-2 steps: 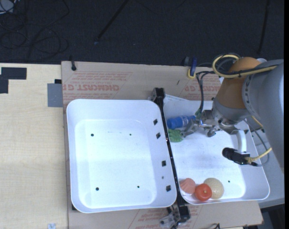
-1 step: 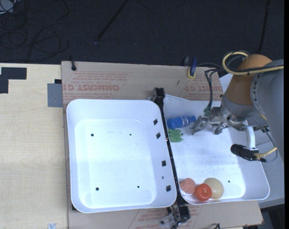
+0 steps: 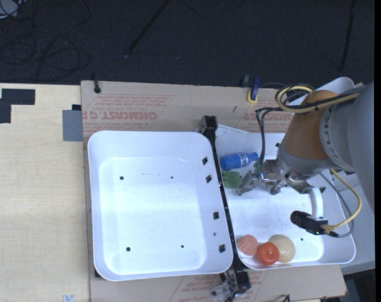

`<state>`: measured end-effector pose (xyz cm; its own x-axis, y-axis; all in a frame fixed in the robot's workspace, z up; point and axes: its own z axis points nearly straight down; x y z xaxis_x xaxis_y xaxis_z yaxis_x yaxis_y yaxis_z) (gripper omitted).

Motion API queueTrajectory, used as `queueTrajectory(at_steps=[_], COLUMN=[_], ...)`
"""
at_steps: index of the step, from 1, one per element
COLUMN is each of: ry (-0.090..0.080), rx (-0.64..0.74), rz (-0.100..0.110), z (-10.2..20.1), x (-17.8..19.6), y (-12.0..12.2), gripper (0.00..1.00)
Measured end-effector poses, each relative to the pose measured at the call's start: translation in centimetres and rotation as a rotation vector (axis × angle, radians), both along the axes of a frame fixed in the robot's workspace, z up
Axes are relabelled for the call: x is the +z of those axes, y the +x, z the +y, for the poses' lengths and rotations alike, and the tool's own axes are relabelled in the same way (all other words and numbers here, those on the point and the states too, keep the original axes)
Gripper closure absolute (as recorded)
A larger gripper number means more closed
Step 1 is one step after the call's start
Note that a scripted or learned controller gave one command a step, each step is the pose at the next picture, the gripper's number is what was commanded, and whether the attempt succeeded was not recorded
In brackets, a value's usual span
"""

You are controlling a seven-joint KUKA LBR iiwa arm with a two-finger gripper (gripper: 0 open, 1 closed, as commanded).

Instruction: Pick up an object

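Pincer (image 3: 248, 182) low in the right white plastic bin (image 3: 339, 254), can't tell its state.
Blue plastic bottle (image 3: 238, 161) just above it, black divider edge (image 3: 218, 187) just left; open floor below.

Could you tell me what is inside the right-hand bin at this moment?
Inside the right bin lie a blue bottle, a green item, and near its front wall a pink piece, a red ball and a beige ball. The arm covers the far right part.

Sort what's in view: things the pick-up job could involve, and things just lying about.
Job:
gripper
blue bottle
green object
red ball
pink piece
cream ball
right bin

Lying about:
left bin
yellow clamp
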<state>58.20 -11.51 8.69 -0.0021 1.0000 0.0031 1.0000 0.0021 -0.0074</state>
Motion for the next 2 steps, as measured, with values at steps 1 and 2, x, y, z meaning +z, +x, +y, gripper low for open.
queueTrajectory(at_steps=[1,2], ry=[0.000,-0.005], rx=[-0.003,0.000], rz=[0.001,-0.010], z=[1.7,-1.2], x=[0.0,3.1], y=[-7.3,-2.8], gripper=[0.00,0.00])
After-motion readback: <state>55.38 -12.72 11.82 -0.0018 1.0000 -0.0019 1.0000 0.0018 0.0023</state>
